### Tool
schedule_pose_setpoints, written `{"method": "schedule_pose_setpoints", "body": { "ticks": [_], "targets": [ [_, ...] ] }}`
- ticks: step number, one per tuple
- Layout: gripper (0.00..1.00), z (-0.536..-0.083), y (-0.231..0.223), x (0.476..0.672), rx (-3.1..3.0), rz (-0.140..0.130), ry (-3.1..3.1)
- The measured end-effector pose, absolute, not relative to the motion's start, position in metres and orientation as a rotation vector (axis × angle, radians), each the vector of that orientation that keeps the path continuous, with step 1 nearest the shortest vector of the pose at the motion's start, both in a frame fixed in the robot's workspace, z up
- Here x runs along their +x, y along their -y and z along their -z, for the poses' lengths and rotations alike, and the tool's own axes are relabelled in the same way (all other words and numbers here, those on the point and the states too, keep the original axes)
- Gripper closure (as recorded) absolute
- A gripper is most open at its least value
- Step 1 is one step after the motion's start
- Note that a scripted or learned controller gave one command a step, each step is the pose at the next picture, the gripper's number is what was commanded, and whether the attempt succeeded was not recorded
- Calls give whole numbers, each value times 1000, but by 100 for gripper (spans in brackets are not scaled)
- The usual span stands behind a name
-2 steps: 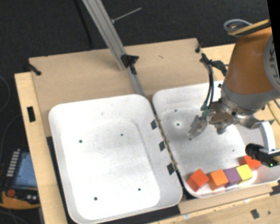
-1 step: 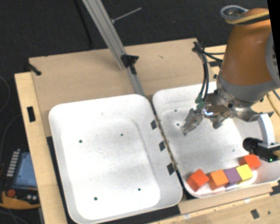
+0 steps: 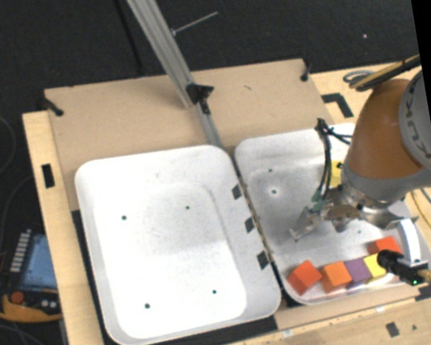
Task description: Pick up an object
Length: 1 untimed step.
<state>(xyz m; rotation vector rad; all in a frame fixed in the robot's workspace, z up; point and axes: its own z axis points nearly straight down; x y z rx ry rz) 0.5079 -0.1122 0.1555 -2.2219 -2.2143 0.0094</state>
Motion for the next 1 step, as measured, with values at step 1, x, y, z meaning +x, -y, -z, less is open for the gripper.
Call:
{"method": "schedule_pose_setpoints", "body": {
  "ticks": [1],
  "targets": [
    [0,-97,192,521,-2230,0,2219]
  ]
}}
